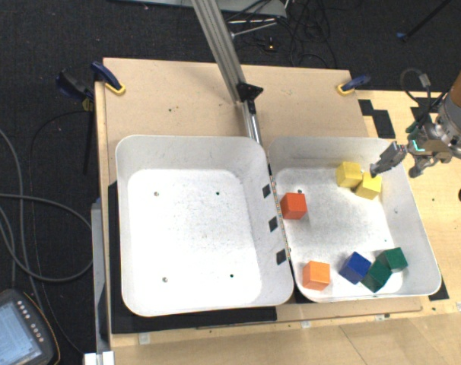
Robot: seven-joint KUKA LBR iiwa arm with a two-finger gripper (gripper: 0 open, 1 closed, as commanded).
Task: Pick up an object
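Altogether two yellow cubes [358, 179], two orange, two green, one blue; gripper [404, 162] spread apart.

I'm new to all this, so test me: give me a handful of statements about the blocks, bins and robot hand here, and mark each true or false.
1. All the blocks lie in the right bin. True.
2. The two yellow blocks sit apart at opposite ends. False: they touch, near the far side.
3. The gripper hangs over the right bin's far right edge. True.
4. The blue block lies beside the red block. False: it sits by the green blocks.
5. An orange block lies near the front edge. True.
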